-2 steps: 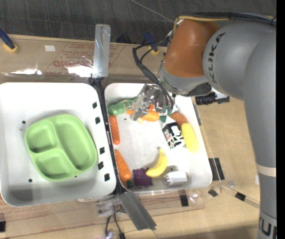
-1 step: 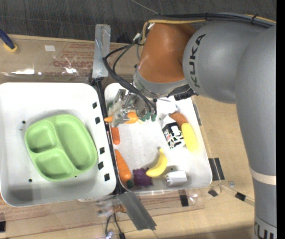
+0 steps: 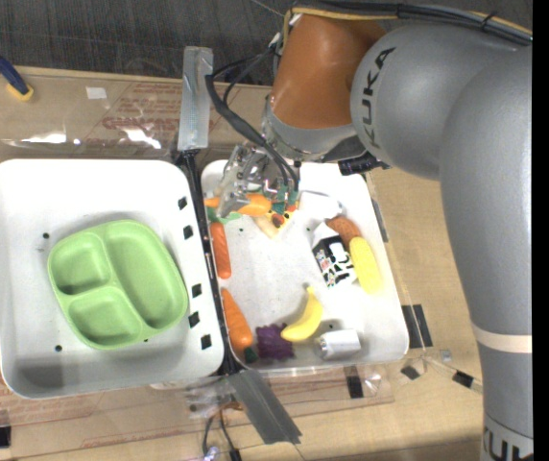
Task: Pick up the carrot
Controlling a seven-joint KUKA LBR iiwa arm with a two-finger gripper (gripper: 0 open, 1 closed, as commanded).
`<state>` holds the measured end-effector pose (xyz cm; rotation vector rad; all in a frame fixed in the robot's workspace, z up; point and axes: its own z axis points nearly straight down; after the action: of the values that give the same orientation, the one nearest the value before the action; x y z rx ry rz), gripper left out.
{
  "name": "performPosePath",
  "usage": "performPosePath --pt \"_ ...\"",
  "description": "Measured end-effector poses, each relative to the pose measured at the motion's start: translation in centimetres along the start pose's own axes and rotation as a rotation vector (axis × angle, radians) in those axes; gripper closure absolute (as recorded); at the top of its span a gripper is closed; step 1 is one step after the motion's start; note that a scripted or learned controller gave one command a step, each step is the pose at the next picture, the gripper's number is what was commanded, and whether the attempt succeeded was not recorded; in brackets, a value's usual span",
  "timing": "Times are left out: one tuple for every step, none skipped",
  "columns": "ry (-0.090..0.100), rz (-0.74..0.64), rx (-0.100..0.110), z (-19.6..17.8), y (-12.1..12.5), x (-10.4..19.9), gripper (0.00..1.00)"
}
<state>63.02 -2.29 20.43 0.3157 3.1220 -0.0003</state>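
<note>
Two shallow white bins sit side by side on the bench, and the large grey arm (image 3: 447, 113) with its orange band reaches in from the right over the far end of the right-hand white bin (image 3: 385, 301). Its wrist points down, so the two-finger metal gripper (image 3: 255, 182) hangs low at that bin's far left corner, among a clutter of small orange and green pieces; how far the jaws stand apart cannot be told, nor whether anything sits between them. The left-hand white bin (image 3: 25, 209) holds a pale green three-part plastic tray (image 3: 116, 281). In the right-hand bin lie several long orange pieces along the left wall; the plainest carrot, a tapered orange root (image 3: 237, 323), lies at the near left of that bin, just beside a small purple toy (image 3: 273, 341) and near a yellow banana (image 3: 303, 317). It lies well apart from the gripper, toward the bin's opposite end.
</note>
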Motion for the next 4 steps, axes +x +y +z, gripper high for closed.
performPosePath --pt "0.003 0.026 0.001 -1.2 -2.4 4.9 1.00" --pt "0.002 0.121 0.000 -2.5 0.5 4.1 1.00" --pt "0.004 -0.051 0.000 -1.8 3.3 5.1 1.00" --pt "0.000 -0.328 -0.001 -2.1 5.7 2.6 1.00"
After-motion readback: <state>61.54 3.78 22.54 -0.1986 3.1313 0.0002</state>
